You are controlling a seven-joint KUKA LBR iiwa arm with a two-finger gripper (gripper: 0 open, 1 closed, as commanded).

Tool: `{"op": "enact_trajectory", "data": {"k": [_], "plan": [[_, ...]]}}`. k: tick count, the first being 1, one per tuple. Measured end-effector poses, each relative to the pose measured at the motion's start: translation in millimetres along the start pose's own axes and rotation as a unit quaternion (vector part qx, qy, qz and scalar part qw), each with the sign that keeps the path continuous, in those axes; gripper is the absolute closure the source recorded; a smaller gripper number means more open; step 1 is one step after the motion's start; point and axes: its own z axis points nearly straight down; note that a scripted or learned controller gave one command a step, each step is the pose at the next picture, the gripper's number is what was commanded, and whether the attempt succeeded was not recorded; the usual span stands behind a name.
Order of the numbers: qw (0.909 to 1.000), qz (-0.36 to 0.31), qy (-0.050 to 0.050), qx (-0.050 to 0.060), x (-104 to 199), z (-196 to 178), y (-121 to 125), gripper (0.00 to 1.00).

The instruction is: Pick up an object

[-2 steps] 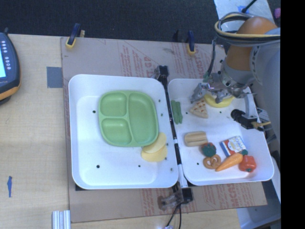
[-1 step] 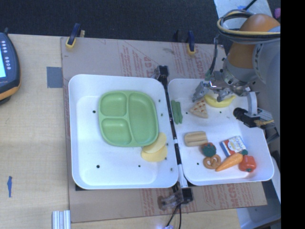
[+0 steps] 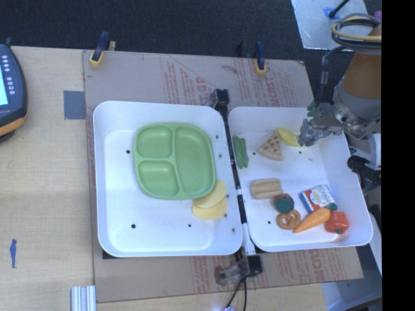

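In the right bin point(image 3: 363, 193), my tool point(image 3: 306, 137) touches the yellow piece point(image 3: 287, 137); I can't tell its grip, nothing lifted yet.

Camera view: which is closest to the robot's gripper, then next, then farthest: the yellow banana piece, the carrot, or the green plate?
Measured from the gripper:
1. Yellow banana piece, right beside the gripper, top of the right bin.
2. Carrot, near the bottom of the right bin, by the red toy.
3. Green plate, far off in the left bin.
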Motion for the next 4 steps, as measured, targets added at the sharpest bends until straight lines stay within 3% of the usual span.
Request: {"op": "enact_trajectory", "data": {"k": [1, 2, 3, 4], "plan": [[1.0, -0.003, 0.001, 0.002, 28.0, 39.4, -18.0, 1.0], [1.0, 0.0, -0.002, -0.003, -53.0, 23.6, 17.7, 1.0], [1.0, -0.001, 0.002, 0.003, -24.7, 83.8, -16.4, 1.0], [1.0, -0.005, 0.001, -0.003, 63.5, -19.3, -24.9, 1.0]]}}
